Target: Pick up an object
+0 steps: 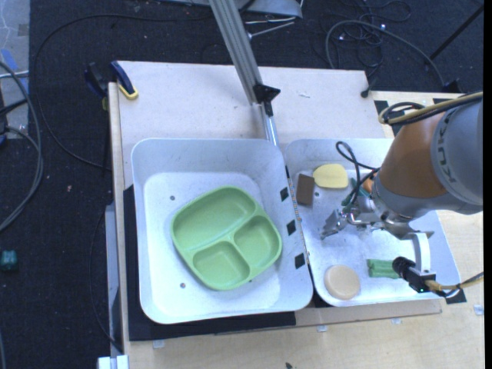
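Lighting even and diffuse from overhead. White bins bright, mildly washed out. Dark floor underexposed. Shadows soft. Overall focus slightly soft; bluish cast at left edge.

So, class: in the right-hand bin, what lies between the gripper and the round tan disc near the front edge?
In the camera view, the stretch between the gripper and the round tan disc is bare white bin floor; nothing lies there.

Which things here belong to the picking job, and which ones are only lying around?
Job: gripper; yellow piece, brown block, green block and tan disc in the right bin.

Lying about: green tray in the left bin, clamp, cables.
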`<act>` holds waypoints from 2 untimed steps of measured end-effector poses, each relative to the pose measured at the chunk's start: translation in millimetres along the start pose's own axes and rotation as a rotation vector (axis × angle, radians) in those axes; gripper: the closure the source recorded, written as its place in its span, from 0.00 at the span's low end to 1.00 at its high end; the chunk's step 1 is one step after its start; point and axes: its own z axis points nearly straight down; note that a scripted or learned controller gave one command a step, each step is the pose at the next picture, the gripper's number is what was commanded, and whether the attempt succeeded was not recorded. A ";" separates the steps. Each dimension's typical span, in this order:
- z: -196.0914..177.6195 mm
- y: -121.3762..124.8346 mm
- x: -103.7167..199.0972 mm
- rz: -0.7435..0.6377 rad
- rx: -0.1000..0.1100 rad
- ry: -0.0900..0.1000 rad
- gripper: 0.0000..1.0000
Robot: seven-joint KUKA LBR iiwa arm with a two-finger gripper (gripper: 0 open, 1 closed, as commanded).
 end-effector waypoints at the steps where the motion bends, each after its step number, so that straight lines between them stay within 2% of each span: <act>1: -13.9 1.5 0.2 0.000 -0.006 -0.001 1.00; 2: -76.4 7.1 0.6 -0.003 -0.011 -0.002 1.00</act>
